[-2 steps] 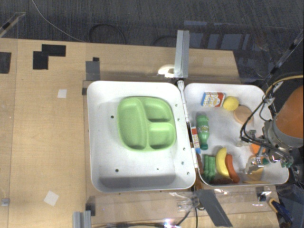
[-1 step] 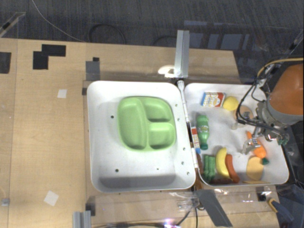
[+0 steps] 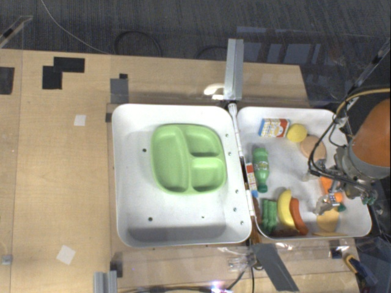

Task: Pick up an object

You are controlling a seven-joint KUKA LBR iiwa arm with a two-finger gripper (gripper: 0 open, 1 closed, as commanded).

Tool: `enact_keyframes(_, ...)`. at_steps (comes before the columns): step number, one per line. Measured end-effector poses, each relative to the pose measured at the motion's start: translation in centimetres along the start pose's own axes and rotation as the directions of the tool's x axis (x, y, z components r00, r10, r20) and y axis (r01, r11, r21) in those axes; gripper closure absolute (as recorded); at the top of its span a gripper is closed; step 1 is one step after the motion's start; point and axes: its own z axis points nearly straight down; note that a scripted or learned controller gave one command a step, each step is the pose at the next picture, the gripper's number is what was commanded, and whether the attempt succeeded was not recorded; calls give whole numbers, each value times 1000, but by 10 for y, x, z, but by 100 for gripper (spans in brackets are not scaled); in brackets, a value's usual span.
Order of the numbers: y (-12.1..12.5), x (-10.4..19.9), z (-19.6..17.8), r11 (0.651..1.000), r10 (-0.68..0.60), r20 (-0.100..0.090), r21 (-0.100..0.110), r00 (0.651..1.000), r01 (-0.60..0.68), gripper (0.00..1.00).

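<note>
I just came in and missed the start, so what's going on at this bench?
A robot arm reaches in from the right over the right bin, which holds toy food: a green bottle, a banana, a lemon and a small carton. Its gripper is low at that bin's right side, near some orange pieces; whether it has hold of anything is unclear. The left bin holds a green divided tray.

Tray (image 3: 186, 158) in left bin (image 3: 131, 182); bottle (image 3: 260, 170) in right bin (image 3: 360, 224).

Even overhead light, soft shadows inside the left bin (image 3: 131, 163), mild blur.
</note>
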Motion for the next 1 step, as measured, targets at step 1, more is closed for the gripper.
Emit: enact_keyframes(1, 0, -7, -15, 1000, -7, 19, 7, 1000, 7, 100)
